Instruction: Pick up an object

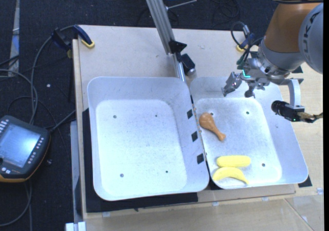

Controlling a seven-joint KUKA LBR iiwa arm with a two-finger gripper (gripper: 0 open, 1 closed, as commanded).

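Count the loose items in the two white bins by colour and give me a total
Yellow: 2, a yellow plastic corn cob and a yellow plastic banana, both in the right-hand shallow white bin.
Brown: 1, a brown toy chicken drumstick, same bin.
Total: 3

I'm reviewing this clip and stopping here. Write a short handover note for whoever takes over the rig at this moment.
Gripper: open, holding nothing, hovering over the far end of the right bin.
Objects: the toy chicken drumstick lies near that bin's left wall; the corn cob and the banana lie side by side at its near end.
Done: nothing picked yet.
Left: descend on one object, close, lift. The drumstick looks nearest.
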